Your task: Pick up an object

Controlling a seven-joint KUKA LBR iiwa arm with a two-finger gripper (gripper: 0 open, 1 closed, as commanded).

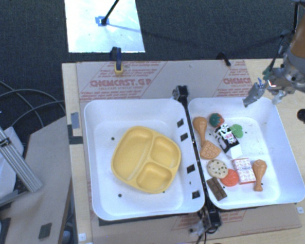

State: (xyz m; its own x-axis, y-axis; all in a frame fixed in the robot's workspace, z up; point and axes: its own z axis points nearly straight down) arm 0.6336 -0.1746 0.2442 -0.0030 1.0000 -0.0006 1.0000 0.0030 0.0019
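Crowded in the right bin (285,136): toy drumstick (258,173), cookie (216,168), small cow-print carton (226,136), red-and-white packet (243,170), all touching or just beside one another toward that bin's left and near edges. Likely trouble: closing on two pieces at once, or nudging one aside and coming up with nothing, given such tight packing. Also a risk of clipping the bin's far rim on descent. Gripper (262,91) hanging above the right bin's far edge, near its far right corner, fingers apparently spread, nothing between them. Yellow divided plate (146,159) alone in the left bin (98,122).
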